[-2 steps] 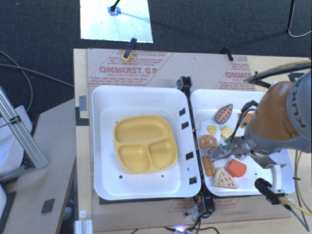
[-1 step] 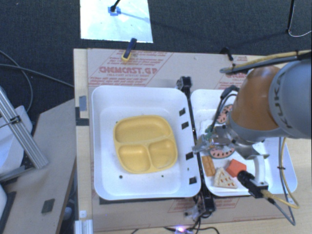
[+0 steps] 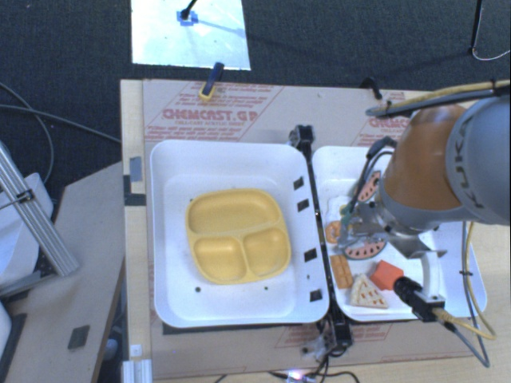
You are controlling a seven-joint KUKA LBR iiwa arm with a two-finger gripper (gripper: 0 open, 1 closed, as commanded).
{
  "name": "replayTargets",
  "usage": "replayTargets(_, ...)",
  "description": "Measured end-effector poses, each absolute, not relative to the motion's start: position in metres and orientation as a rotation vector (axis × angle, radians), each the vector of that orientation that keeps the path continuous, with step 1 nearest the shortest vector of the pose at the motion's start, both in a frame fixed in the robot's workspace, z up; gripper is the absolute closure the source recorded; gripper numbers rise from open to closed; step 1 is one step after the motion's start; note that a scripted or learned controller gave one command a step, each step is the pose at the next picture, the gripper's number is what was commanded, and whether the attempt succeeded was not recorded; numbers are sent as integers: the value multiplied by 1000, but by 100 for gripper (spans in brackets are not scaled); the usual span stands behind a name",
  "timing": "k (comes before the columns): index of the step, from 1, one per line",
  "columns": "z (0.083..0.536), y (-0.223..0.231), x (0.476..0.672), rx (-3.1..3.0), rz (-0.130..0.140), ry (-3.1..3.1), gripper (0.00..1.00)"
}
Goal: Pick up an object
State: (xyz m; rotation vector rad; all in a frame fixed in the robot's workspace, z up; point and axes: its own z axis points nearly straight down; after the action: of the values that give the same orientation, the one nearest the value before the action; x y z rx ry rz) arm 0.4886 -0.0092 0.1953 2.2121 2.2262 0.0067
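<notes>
From my station the light reads bright and even, falling from overhead. The left bin (image 3: 231, 162) glares near white, and a sheet (image 3: 190, 22) at 11 o'clock is washed out. Shadows stay soft beneath the arm (image 3: 447, 162) at 3 o'clock. Focus is slightly soft throughout.

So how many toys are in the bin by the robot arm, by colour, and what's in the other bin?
Right bin, partly hidden by the arm:
Red-and-black slices, like watermelon: 2
Orange block: 1
Tan wedge with red dots: 1
Tan waffle-like strip: 1
Small orange round piece: 1
Left bin:
Yellow divided tray: 1
Total: 7
</notes>
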Motion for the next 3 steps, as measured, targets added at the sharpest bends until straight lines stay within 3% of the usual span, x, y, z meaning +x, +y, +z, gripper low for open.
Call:
replayTargets(1, 270, -40, 488, 2216, 9, 2215, 100)
replayTargets(2, 198, -88, 485, 2228, -7, 2218, 100)
replayTargets(3, 201, -85, 487, 2220, 0, 2222, 0)
